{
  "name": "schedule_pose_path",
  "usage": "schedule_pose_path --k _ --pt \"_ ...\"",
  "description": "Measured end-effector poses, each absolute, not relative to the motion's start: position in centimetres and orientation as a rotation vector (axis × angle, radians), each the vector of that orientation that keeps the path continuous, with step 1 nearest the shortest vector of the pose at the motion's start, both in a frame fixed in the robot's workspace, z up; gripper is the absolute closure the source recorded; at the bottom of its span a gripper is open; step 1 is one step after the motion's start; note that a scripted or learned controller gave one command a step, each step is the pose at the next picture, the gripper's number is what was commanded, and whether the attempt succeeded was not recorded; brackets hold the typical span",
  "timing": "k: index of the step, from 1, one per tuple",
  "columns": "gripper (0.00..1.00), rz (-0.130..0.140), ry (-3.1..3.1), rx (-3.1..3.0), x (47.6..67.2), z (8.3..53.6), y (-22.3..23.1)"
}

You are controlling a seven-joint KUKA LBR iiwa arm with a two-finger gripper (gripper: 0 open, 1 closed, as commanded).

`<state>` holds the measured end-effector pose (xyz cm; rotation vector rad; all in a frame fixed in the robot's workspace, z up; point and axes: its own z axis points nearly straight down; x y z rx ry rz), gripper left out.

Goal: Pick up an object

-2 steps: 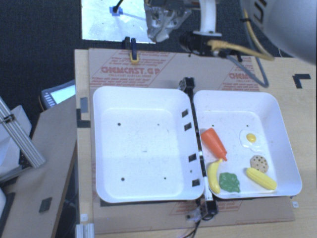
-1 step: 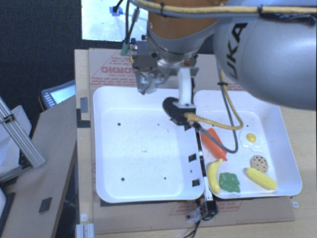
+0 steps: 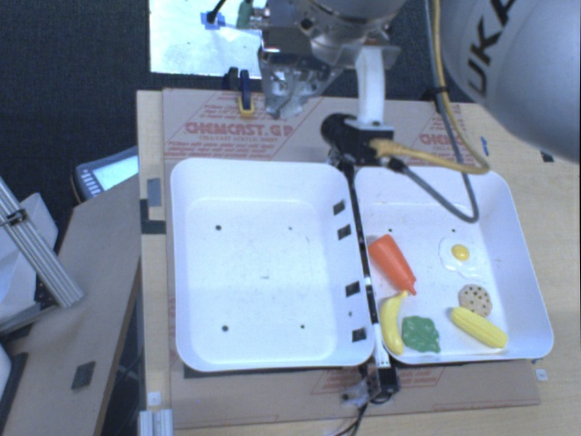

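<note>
While the metal two-finger gripper (image 3: 289,87) hangs beyond the far rim of the shallow white right-hand bin (image 3: 517,234), whether it is open or closed is unclear. In that bin lie an orange plastic carrot (image 3: 392,260), a yellow banana (image 3: 393,322) touching a green leafy piece (image 3: 420,334), a fried egg (image 3: 458,253), a brown cookie (image 3: 475,299) and yellow corn (image 3: 479,328). A yellow cable (image 3: 436,159) crosses its far edge.
</note>
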<state>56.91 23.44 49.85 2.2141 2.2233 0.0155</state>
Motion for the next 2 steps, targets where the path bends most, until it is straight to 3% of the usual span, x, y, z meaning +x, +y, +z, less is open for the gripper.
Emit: schedule_pose_path --k 2 --pt "1.00 0.011 2.231 2.209 56.9 51.6 23.5"
